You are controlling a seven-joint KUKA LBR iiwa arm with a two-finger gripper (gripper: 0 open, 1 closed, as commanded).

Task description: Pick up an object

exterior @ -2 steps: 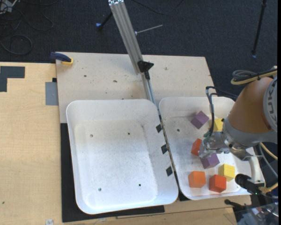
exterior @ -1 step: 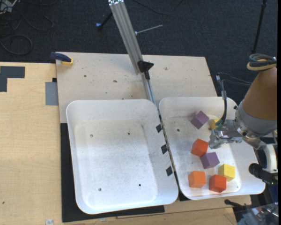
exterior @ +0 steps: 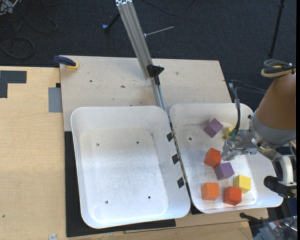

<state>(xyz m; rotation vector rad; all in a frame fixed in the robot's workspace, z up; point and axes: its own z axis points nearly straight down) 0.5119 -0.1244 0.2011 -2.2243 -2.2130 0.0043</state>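
Blocks: seven small blocks lie in the right bin (exterior: 190, 194), all in its right half.
Purple block, far (exterior: 213, 127): the farthest of the group, tilted on the bin floor.
Yellow block, far (exterior: 229, 132): just right of that purple one, partly hidden behind the gripper.
Red-orange block (exterior: 212, 158): near the middle of the group, just left of the gripper's tip.
Purple block, near (exterior: 224, 170): just below the gripper, close beside the red-orange block.
Orange block (exterior: 210, 191): on the near side of the bin, left of the red block.
Red block (exterior: 232, 195): nearest the bin's near rim, touching or almost touching the yellow block beside it.
Yellow block, near (exterior: 242, 183): right of and slightly farther than the red block.
Gripper (exterior: 232, 151): low over the blocks, between the far yellow block and the near purple one; whether it is spread or closed cannot be told, and no block is seen within its grasp.
Arm (exterior: 277, 109): grey and orange, reaching in from the right over the right bin's edge.
Left bin (exterior: 90, 129): white, speckled with dark marks, beside the right bin.
Bench (exterior: 110, 79): pale board under both bins; a metal bar (exterior: 137, 39) slants across its far side.
Clamp (exterior: 66, 61): blue and yellow, at the bench's far left corner.
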